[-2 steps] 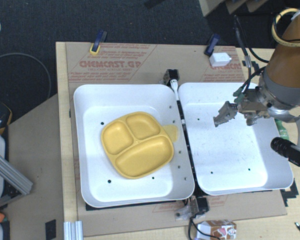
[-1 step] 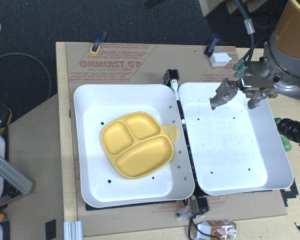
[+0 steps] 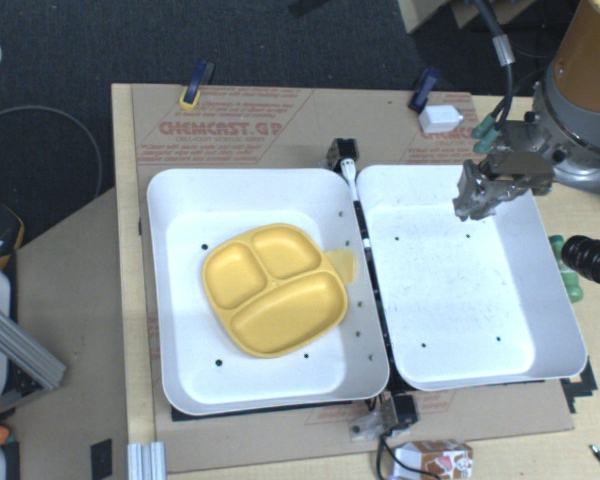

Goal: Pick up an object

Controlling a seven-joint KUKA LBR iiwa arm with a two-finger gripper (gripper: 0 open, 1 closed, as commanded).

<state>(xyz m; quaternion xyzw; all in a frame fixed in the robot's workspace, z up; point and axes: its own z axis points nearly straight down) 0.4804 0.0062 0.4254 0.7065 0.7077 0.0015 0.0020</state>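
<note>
Looking down at a slant on a surface (image 3: 130,268) covered by a tan board printed with red lettering, bearing 2 shallow white bins side by side.

Left bin (image 3: 170,268): holds 1 yellow divided plate (image 3: 274,290), lying flat near the bin's middle, turned at an angle to the bin walls. 3 compartments: 2 smaller ones toward the far side, 1 larger toward the near side. A small pale yellow tab or flat piece (image 3: 341,265) shows at the plate's right edge, toward the wall between the bins; cannot tell whether it is part of the plate. A few dark dots on the bin floor around the plate.

Right bin (image 3: 540,358): floor speckled with fine dark flecks, denser toward the far left part.

Hand (image 3: 473,206): grey metal, over the far right part of the right bin, near its far wall, well apart from the plate. Tips point down toward the bin floor. Nothing visible between the fingers; whether they are spread or closed, cannot tell from this angle. Arm (image 3: 580,78) enters from the upper right, an orange band above the wrist, a cable with green fittings running alongside.

Around the bins: a blue and yellow clamp (image 3: 195,85) at the board's far left edge, a blue clamp with a white block (image 3: 435,108) at the far edge near the right bin, a black fitting (image 3: 342,154) at the far end of the gap between the bins. Dark carpet beyond the board.
</note>
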